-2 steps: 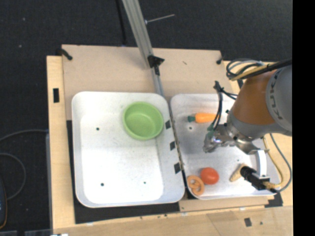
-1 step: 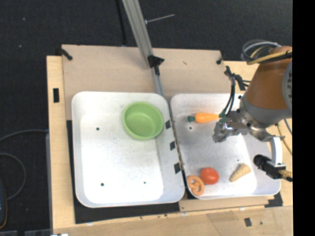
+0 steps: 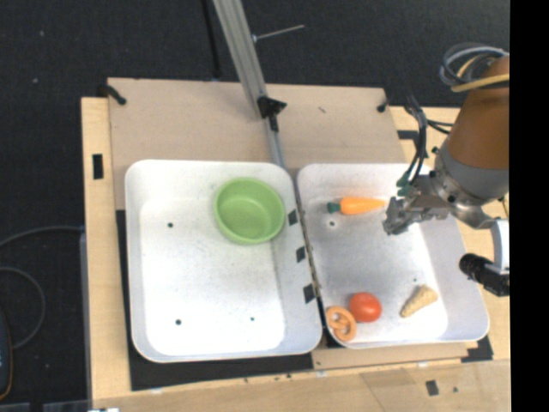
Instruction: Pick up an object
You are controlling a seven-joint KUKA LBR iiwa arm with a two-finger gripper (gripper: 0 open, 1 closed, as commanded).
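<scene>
- Carrot toy [image 3: 360,204] was seen lying flat in the upper part of the right bin [image 3: 446,329], just left of the gripper [image 3: 397,219] at the frame's right.
- Nothing was seen held; whether the gripper was apart or together couldn't be told, too dark and blurry.
- A miss was judged pretty likely: the carrot could get nudged toward the bin's left wall or rolled away.
- The arm's upper part was cut off at the right edge; the small orange thing [image 3: 341,323] by the tomato [image 3: 365,307] couldn't be identified.
</scene>
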